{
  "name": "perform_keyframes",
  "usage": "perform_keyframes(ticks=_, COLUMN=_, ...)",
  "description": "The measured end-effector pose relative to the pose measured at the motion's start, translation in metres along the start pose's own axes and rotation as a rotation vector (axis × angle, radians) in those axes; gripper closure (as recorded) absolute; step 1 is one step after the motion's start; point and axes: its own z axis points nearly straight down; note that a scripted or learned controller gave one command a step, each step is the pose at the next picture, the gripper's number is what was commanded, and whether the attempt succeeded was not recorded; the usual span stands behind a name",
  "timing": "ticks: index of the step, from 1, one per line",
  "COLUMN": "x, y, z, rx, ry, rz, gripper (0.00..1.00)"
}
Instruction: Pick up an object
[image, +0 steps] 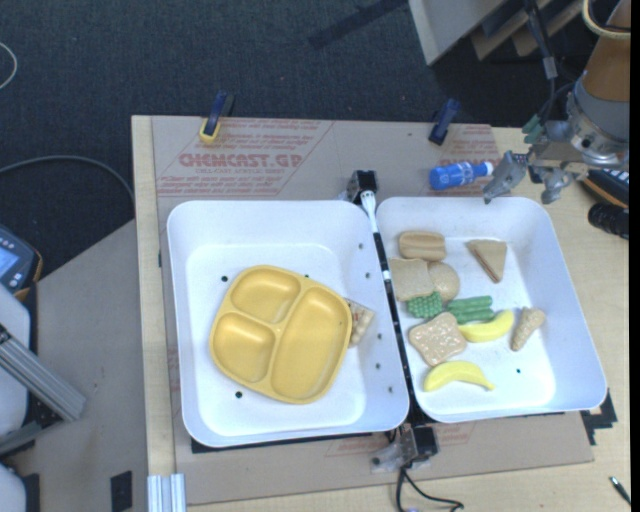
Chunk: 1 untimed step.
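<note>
Showing red "CHEMCAST" lettering, brown board (250, 155) behind left bin (190, 235)

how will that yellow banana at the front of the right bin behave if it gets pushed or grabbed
The banana looks like smooth moulded plastic, so it is probably light, stiff and a bit slippery. Its curved shape suggests it may spin or rock when nudged. It lies apart from the cracker, leaving room around it for the pincer.

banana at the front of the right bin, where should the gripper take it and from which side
Grip the banana across its thick middle, coming straight down from above. It lies flat on the floor of the right bin, its long axis running left to right, with bare floor in front and to its right. Fingers closing front to back would likely span its narrow width; the cracker sits close behind.
</note>
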Motion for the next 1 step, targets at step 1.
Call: perform_keyframes(ticks=1, x=0.0005, y=0.0021, z=-0.0091, rx=-0.014, ry=-0.003, rz=-0.003, gripper=0.0)
